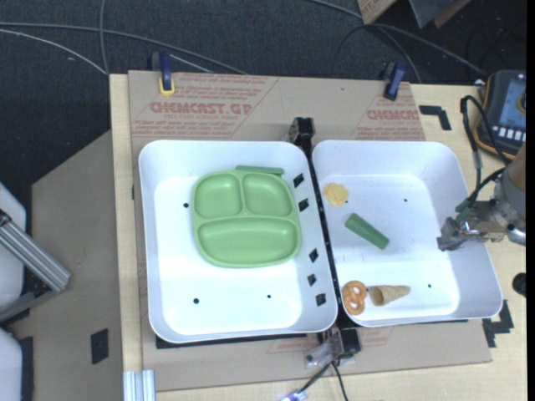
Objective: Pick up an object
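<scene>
I look down on two shallow white bins set side by side on a bench. The left bin holds a green divided plate, lying flat toward its 12 o'clock half. The right bin holds four small things. A round tan cookie lies at about 10 o'clock in that bin. A green oblong block lies slanted near the middle, just toward 4 o'clock from the cookie and apart from it. At about 7 o'clock sit a pretzel and, just beside it toward 3 o'clock, a tan cone lying on its side. My gripper hangs at the bin's 3 o'clock edge, well apart from all four things. I cannot tell how wide it stands, and I see nothing held in it.
</scene>
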Robot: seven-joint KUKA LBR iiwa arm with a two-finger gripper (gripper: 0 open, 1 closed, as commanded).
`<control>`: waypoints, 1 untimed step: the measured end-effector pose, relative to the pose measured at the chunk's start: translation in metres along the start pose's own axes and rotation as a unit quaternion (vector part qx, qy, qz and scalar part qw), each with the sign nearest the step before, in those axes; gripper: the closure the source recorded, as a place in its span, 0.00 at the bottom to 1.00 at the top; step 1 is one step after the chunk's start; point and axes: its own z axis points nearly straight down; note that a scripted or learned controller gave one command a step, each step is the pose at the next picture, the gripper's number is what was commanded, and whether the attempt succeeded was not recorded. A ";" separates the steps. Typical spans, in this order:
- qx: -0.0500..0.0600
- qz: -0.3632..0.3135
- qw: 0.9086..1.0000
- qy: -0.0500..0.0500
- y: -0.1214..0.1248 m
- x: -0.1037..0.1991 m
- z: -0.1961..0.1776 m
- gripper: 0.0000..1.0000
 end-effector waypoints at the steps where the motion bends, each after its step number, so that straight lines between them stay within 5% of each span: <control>1: 0.000 0.000 1.000 0.000 0.001 -0.002 -0.043 1.00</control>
